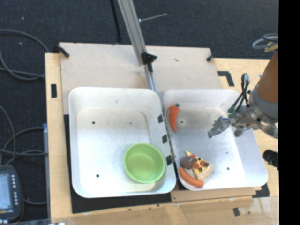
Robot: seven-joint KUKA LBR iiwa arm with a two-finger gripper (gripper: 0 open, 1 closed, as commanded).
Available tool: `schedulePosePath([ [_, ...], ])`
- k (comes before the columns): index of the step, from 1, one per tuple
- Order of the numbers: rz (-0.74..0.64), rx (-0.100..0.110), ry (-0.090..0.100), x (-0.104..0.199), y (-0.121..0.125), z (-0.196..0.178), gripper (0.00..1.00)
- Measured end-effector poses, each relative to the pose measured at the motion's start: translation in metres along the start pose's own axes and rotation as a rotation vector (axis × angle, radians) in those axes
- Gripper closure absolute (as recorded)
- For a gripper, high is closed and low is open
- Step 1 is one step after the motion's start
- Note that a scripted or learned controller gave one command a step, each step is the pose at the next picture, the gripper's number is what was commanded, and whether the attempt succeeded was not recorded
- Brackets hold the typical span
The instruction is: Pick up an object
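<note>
While the arm [267,86] reaches in from the right, its fingers [216,128] hang over the middle of the right bin [243,172], and whether they are spread or clenched cannot be told; nothing shows between them. An orange carrot [173,117] lies against that bin's left wall, well apart from the fingers; a pizza slice [201,168], a brown piece [188,161] and a sausage [191,177] cluster at its front-left corner; a green bowl [144,162] sits in the left bin [93,125] on the desk [108,60].
</note>
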State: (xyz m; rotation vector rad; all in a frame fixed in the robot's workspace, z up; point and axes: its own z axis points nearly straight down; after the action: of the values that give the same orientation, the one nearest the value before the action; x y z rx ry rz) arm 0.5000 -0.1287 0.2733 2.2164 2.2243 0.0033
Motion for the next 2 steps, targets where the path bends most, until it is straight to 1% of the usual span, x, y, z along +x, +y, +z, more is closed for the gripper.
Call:
schedulePosePath([
  [1,0.002,-0.001,0.0,0.0,0.0,0.0,0.0],
  [2,0.007,0.006,-0.001,0.009,0.002,0.052,0.0],
])
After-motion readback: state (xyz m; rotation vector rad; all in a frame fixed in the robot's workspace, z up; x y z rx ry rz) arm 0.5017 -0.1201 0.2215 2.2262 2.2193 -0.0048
